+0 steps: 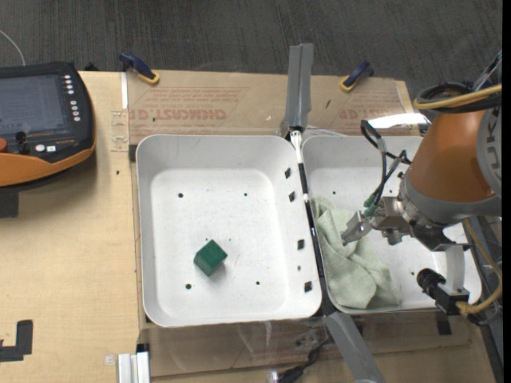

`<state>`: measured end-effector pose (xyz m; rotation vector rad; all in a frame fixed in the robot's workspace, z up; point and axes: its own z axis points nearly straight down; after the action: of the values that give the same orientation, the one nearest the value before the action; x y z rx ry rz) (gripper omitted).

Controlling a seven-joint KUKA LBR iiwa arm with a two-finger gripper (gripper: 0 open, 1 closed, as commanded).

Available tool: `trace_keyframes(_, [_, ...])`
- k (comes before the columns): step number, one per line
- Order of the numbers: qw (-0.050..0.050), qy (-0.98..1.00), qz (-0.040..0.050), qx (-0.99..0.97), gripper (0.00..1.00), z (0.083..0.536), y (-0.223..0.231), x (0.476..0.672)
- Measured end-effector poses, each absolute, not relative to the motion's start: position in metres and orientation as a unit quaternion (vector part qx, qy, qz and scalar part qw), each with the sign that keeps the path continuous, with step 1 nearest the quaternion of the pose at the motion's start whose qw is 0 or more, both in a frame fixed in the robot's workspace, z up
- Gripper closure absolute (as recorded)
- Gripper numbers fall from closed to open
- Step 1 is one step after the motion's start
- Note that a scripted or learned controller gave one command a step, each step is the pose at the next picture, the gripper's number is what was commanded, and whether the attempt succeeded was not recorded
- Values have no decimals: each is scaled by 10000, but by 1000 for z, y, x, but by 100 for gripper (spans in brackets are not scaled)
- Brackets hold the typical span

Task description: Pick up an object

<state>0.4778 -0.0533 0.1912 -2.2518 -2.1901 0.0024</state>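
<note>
Hand (357, 228) low over pale green cloth (351, 266), grip state unclear, wrist hiding bin (343, 166) corner.

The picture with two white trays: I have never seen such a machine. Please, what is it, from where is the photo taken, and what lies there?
One camera above the bench looks down at a slant. The grey and orange shape is a robot arm reaching in from the right. Its gripper is over a pale green cloth in the right bin. Whether it grips the cloth I cannot tell. The left bin holds a small green block. The arm's control tablet lies at the far left.
</note>
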Motion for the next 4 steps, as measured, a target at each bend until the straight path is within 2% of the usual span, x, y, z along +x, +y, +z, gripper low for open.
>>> trace_keyframes(1, [3, -5960, 17, -8030, 0, 191, 30, 477])
trace_keyframes(2, [2, -5631, 19, -8264, 0, 191, -5, 480])
trace_keyframes(3, [5, -5900, 21, -8074, 0, 191, 49, 477])
trace_keyframes(4, [4, -6438, 28, -7651, 0, 165, 108, 499])
